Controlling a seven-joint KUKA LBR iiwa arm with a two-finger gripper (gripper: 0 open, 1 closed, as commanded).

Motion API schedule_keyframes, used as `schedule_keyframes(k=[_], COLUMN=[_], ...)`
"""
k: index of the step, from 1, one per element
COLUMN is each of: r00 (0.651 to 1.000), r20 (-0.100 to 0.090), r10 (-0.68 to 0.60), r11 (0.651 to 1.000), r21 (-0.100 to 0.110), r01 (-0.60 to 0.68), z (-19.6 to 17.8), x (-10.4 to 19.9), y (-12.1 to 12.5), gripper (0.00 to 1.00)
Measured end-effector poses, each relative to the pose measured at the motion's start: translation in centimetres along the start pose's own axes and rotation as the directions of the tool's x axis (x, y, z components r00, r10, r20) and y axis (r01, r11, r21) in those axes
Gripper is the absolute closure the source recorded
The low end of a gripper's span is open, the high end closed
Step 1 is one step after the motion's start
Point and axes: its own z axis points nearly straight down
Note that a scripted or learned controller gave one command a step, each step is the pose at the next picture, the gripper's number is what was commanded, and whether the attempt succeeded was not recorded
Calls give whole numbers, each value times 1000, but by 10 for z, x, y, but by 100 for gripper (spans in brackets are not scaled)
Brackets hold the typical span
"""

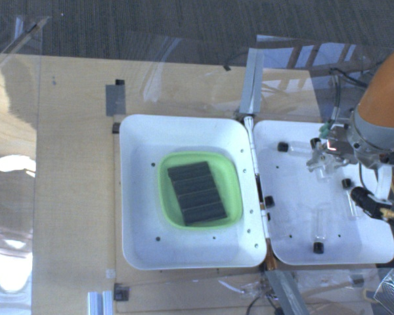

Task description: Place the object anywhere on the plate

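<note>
A dark grey ribbed rectangular block [197, 192] lies flat on the green square plate [234, 199], turned slightly off the plate's edges. The plate sits in the middle of the left white bin [138, 176]. The gripper [320, 157] hangs over the upper part of the right white bin [289, 241], well to the right of the block and the plate. It hangs from the grey wrist [374, 136] under the orange band [389, 90]. I see nothing held in the gripper.
A raised divider [257, 182] runs between the two bins. Small black pieces [282, 147] [318, 246] and a clear tube-like piece [320, 220] lie on the right bin's floor. Cables [371, 205] hang by the arm at the right edge. Wooden bench [65, 176] surrounds the bins.
</note>
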Motion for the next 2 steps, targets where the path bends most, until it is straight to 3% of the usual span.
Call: schedule_keyframes(k=[1,2], r00=[1000,990], r20=[0,1], r10=[0,138], r11=[1000,990], r21=[0,-2], r01=[0,-138], z=[0,-101], x=[0,-54], y=[0,-25], gripper=[0,0])
